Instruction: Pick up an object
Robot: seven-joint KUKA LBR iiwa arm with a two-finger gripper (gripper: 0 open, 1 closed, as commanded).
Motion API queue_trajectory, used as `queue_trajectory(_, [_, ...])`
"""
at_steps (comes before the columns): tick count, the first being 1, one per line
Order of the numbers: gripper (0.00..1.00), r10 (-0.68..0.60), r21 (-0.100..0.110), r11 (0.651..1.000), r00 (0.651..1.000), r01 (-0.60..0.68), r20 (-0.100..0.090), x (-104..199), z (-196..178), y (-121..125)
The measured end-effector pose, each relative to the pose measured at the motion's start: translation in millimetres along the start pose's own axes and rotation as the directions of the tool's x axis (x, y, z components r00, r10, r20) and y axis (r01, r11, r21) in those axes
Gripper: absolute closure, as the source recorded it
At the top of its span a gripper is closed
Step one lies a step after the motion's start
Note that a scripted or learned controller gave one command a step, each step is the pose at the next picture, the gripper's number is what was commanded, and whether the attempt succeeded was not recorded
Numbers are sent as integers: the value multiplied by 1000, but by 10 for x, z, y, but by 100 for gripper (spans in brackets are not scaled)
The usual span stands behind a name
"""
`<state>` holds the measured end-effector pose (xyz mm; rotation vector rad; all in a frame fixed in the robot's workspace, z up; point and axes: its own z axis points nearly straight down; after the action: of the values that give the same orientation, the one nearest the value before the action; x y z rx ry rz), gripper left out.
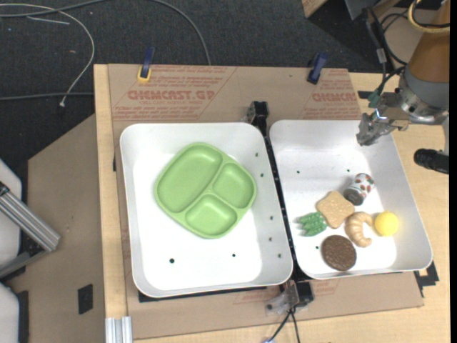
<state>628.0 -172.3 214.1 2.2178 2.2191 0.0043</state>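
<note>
One metal pincer (370,129), grip state impossible to tell, hovers over the right white bin (314,145) back edge, apart from the toys; nearest, the tan curved plastic croissant (359,229) near the front looks light, stiff, slippery; grasp across its middle; long axis runs back-to-front.

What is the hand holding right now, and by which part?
Nothing. The hand hangs over the right bin's far corner, apart from the croissant, cracker and other toy food.
</note>
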Motion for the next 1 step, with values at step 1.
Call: queue_trajectory(1, [100, -6, 4, 1000, 1000, 6, -4, 611, -97, 28])
